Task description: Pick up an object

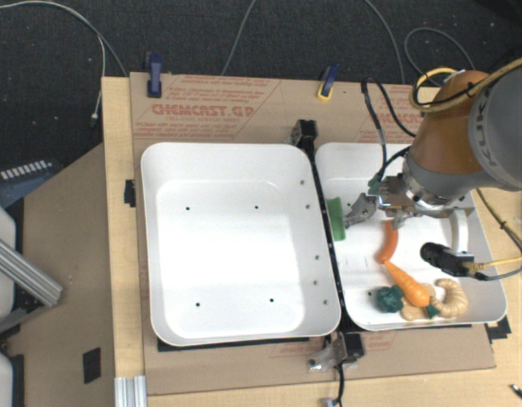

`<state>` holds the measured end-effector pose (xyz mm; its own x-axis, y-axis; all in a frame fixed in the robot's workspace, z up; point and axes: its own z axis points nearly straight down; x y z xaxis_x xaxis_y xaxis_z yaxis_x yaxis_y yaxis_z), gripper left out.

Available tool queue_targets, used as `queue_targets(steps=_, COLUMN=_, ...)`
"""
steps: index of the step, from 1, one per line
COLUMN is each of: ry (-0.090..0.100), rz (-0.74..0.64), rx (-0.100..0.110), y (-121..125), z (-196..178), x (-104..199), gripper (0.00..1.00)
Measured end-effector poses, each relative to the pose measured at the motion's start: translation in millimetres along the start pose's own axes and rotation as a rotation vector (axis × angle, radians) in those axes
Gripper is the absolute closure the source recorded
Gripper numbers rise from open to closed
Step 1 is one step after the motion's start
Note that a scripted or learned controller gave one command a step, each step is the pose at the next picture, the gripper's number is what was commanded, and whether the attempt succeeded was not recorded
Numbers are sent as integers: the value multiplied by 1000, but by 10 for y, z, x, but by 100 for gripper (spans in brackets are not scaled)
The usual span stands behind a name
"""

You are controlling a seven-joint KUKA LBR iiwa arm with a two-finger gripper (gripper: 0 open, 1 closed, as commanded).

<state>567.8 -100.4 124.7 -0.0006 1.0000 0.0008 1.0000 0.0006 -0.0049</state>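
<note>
The grey arm with its orange band reaches over the right shallow white plastic bin (363, 164), its metal two-finger gripper (388, 212) hanging above the bin floor; whether it is spread or pressed together cannot be told, and nothing is seen pinched. Just left of the gripper a flat green block (335, 219) lies against the bin's left wall. Just below the gripper is a curved orange sausage-shaped piece (389, 242). Further below lie a cluster — an orange toy carrot (411, 285), a dark teal lump (386, 299) and a cream segmented curl (452, 298). Well to the gripper's left sits the left shallow white bin (236, 244).
</note>
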Motion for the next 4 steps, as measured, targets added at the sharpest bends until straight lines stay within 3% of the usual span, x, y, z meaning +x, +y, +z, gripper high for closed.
queue_targets(steps=1, ry=-1, rz=1, rx=-5, y=2, z=405, x=1, gripper=0)
queue_targets(steps=2, ry=-1, rz=0, rx=-10, y=16, z=275, x=2, gripper=100)
queue_targets(steps=4, ry=-1, rz=1, rx=-10, y=-83, z=-859, x=-18, gripper=100)
